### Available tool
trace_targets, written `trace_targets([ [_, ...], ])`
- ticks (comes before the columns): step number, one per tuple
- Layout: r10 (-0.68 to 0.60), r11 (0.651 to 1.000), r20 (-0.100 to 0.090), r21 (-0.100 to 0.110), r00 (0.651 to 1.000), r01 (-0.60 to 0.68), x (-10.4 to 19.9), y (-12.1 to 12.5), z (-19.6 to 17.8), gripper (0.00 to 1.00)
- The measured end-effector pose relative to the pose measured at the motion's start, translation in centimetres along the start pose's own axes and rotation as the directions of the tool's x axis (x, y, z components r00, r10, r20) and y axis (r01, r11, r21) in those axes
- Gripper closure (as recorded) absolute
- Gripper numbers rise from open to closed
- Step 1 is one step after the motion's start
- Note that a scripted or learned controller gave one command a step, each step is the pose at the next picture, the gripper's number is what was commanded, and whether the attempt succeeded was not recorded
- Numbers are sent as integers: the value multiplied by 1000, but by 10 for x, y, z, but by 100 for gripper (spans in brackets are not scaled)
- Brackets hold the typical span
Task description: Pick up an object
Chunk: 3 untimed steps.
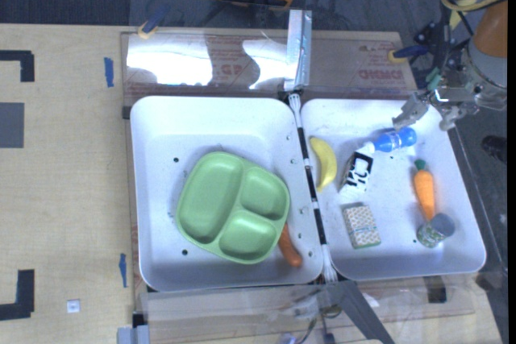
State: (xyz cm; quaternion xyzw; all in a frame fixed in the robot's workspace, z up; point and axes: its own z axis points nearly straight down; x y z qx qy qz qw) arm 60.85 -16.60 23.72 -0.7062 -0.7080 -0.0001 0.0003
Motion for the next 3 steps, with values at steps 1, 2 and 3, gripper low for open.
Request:
trace_targets([
  [1, 23, 1000, -1, -5, 1000, -23, -56, -40, 90, 0],
  [2, 37, 999, 6, -32, 999, -37, -54, -37, 95, 0],
  [3, 59, 997, 15, -52, 998, -58, -48, -30, 99, 0],
])
